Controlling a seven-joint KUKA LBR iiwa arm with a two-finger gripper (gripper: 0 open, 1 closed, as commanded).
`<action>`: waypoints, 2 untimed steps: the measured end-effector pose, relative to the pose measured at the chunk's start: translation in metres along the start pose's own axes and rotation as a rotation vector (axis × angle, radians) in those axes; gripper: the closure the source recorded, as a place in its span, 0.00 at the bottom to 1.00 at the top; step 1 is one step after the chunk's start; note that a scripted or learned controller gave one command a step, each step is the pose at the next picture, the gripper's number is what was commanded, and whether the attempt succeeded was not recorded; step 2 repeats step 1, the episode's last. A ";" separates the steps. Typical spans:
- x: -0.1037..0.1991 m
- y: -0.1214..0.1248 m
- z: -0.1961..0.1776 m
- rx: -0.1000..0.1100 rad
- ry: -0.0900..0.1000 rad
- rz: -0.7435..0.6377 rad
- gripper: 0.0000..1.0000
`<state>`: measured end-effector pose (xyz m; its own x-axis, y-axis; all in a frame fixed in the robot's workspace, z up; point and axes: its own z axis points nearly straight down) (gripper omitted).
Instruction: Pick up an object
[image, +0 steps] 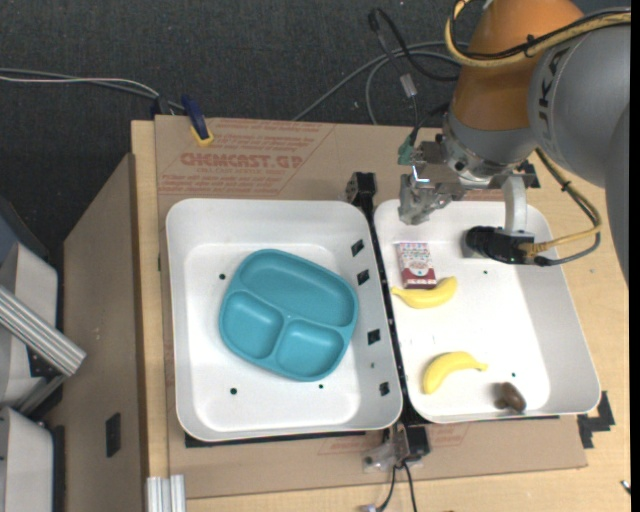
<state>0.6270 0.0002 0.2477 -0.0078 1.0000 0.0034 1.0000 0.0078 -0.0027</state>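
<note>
My gripper (418, 208) hangs over the far left corner of the right bin (545, 330), its fingers pointing down with nothing seen between them. Just in front of it lies a small red and white box (414, 264). A yellow banana (426, 293) touches the box's near end. A second banana (449, 369) lies further forward in the same bin, and a small brown lump (510, 398) sits by the front rim.
The left bin (190, 330) holds a teal divided plate (288, 313). A row of black clips runs along the seam between the bins. Cardboard lies under both bins, and cables trail across the dark floor behind.
</note>
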 end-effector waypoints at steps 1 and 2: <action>0.059 -0.004 0.002 0.000 -0.001 0.001 1.00; 0.059 -0.004 0.002 0.000 -0.001 0.001 1.00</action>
